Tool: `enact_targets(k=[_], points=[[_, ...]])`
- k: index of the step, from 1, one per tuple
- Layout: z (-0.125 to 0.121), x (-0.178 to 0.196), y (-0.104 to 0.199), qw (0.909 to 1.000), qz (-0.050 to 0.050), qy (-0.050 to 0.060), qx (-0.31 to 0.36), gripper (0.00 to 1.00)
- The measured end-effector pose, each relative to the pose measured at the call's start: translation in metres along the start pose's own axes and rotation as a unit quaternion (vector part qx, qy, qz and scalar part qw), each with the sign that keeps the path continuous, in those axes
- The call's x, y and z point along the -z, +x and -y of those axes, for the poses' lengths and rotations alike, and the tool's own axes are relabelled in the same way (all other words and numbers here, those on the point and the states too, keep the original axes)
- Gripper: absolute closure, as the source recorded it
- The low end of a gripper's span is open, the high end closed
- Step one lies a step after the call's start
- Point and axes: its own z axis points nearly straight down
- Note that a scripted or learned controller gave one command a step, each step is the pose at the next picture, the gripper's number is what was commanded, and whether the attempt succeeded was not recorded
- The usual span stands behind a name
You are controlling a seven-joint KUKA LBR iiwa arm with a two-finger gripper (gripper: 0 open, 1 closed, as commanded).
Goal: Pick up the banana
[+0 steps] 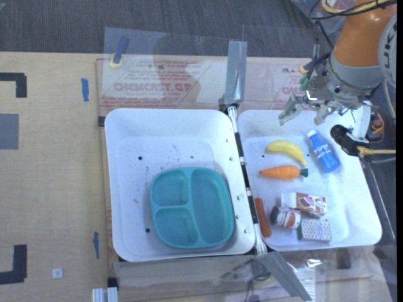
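The banana (pixel 286 150) is seen lying flat on the floor of the right bin (pixel 359 200), in the upper middle of that bin and right of the frame's centre, its curve arching upward. The end effector (pixel 310 111) is held above the bin's upper edge, up and to the right of the banana and well apart from it; its fingers are spread wide and nothing is held between them.

The step in hand is judged to be the approach. It would be done best if the end effector were brought down and to the left until centred over the thick middle of the banana, with the fingers turned across its short width, not along its length, so that the fruit is closed on from both sides.

Little room is left around it. A carrot (pixel 281 172) lies just below the banana, nearly parallel to it, and a blue bottle (pixel 323 151) lies just to its right; either could be struck or caught by a wide finger. Lower in the bin a small carton (pixel 306 202), a can (pixel 286 218) and a patterned packet (pixel 315 230) are grouped, well clear. In the left bin (pixel 126 137) a teal divided plate (pixel 191 207) is set, out of the way.
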Motion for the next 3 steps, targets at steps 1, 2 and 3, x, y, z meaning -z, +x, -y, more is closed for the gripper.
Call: enact_targets(k=[1,2,3], points=[[0.029,-0.133,-0.024,1.0000,0.001,-0.003,0.005,0.00],[0.029,-0.123,-0.027,1.0000,0.002,-0.005,0.001,1.00],[0.015,-0.048,-0.018,0.9997,0.001,-0.002,-0.024,1.00]])
